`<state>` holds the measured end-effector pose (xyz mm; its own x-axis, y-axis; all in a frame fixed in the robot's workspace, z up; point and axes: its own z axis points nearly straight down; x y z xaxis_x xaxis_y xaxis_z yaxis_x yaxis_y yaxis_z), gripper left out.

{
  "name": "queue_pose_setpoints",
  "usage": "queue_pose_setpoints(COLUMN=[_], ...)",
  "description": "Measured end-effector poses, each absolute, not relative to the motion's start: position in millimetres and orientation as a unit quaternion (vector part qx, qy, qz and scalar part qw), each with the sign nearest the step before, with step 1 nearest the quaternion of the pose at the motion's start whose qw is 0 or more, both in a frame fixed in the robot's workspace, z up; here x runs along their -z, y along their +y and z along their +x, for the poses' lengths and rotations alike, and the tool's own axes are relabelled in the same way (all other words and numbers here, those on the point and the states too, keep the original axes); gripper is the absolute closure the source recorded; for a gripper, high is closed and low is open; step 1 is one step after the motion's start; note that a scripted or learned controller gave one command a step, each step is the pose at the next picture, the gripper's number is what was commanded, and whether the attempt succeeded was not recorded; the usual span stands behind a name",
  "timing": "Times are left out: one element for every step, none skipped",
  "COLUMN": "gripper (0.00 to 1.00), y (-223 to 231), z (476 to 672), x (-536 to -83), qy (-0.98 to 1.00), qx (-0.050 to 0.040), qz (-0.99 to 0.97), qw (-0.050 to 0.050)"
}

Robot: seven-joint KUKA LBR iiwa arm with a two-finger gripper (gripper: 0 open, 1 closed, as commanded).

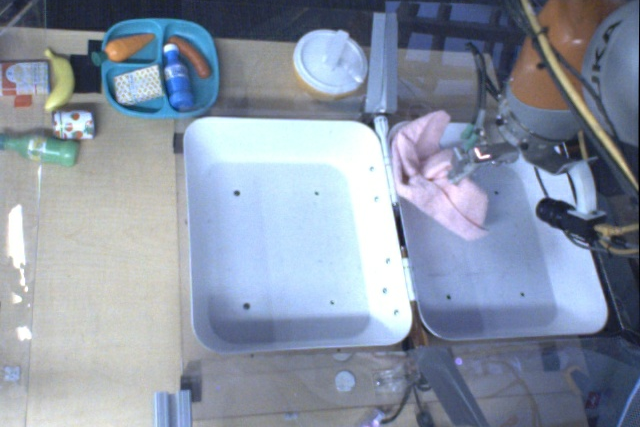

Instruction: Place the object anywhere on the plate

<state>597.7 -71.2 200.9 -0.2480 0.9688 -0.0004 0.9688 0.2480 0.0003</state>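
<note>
The cloth (pixel 440 177) is pink, soft and crumpled, lying in my right bin (pixel 520 300) at its upper left corner. One bunched end rises against the bin's left wall, close to the divide between the two bins, and the rest trails down and to the right across the floor as a loose folded tongue. My claw (pixel 468 158) sits at the cloth's upper right edge, right against its folds; I cannot tell whether any fabric is pinched there. I see no plate in either bin.
</note>
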Motion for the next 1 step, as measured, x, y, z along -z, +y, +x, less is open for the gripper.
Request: queue_pose_setpoints(gripper=[1.0], y=[-69.4], z=[599.1], x=[-224.5], qy=[0.792], qx=[-0.001], qz=[0.61], qw=[0.001])
